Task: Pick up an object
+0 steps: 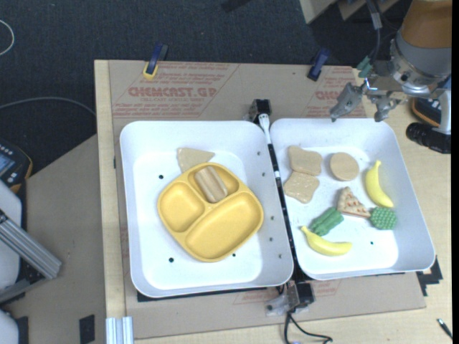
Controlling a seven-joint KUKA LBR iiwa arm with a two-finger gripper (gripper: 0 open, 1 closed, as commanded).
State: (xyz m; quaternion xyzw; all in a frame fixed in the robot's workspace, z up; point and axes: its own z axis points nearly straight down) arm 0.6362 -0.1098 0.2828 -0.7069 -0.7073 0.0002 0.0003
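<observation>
Pick not yet made. Every item I can see lies in a bin, and nothing sits between the fingers of the gripper (364, 104).

Right bin (410, 165) holds the loose pieces: two pale bread slices (305, 160) near its left wall, one just below the other; a round cracker (344, 166) beside the upper slice; a pizza wedge (352, 203) toward the middle; a green pickle (328, 221) just left of the wedge; a green bumpy piece (383, 218) (broccoli, I would guess) just right of it; one banana (376, 184) along the right side and a second banana (327, 244) near the front edge.

Left bin (136, 192) carries a yellow divided plate (209, 212), with a tan roll (211, 183) in its upper right compartment and another pale slice (193, 157) tucked against the plate's back rim.

Arm pose: the orange band (429, 13) and grey wrist (416, 67) come in at the top right of the view, wrist pointing down and left. The gripper hangs over the back edge of the right bin, above the brown board (179, 92), well apart from all the food. Its two fingers are spread, nothing gripped.

What is left, by my reading: choose a target, travel forward over the bin, descend, close, lift. The cracker and the upper slice are nearest the gripper; both lie flat, which I judge awkward for two fingers.
</observation>
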